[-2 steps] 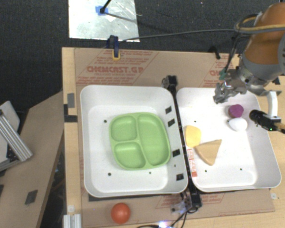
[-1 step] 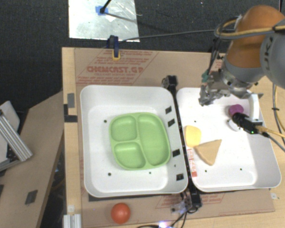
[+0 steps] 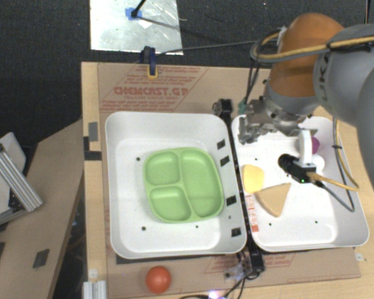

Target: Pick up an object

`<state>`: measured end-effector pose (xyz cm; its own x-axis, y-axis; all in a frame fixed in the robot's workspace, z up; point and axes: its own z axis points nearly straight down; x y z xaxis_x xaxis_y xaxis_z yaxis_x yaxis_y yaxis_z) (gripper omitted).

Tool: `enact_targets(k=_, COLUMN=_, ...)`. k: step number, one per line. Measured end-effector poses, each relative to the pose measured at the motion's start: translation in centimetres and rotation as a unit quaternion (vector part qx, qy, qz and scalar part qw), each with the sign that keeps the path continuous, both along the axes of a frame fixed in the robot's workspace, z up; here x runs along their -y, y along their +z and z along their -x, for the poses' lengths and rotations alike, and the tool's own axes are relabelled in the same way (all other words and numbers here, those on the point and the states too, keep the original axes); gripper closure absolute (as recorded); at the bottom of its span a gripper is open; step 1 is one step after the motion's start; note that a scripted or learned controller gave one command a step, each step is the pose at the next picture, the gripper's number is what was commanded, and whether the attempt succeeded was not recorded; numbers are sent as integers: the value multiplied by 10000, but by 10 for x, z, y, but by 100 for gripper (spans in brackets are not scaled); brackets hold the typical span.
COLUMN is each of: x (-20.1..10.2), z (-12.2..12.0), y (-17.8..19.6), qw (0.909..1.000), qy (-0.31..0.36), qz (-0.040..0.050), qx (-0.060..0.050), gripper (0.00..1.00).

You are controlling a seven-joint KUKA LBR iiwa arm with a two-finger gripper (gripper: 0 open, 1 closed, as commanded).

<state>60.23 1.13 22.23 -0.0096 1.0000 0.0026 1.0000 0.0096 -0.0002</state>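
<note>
At the far left a metal rail (image 3: 12, 179) is slanting over the tan desk (image 3: 56, 167), and a dark cloth backdrop (image 3: 37, 42) is hanging behind everything. A silvery sheet (image 3: 118, 23) is lying against that cloth, and a blue and yellow clamp (image 3: 149, 61) is gripping the far edge of a brown board (image 3: 156, 89) with red print. The two bins are sitting on this board.

The left bin (image 3: 121, 142) is holding a green divided plate (image 3: 182, 184), lying flat near its middle. An orange ball (image 3: 158, 279) is resting on the board just in front of this bin, outside it.

The right bin (image 3: 311, 229) is touching the left one along a shared edge. The gripper (image 3: 250, 132) is hanging over its far left corner, and whether it is open or closed cannot be told; nothing is showing in its grasp. A yellow block (image 3: 252, 178) is lying near the left wall, with a tan wedge (image 3: 274, 198) just beside it on the near side. A pink thing (image 3: 313, 145) is sitting farther back, partly hidden. The grey arm (image 3: 355, 73) is reaching in from the right.
</note>
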Motion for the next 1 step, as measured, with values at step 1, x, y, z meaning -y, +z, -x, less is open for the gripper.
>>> enact_targets(k=1, x=-52, z=11, y=5, qw=10000, qy=3, qz=-2, qx=0, gripper=100)
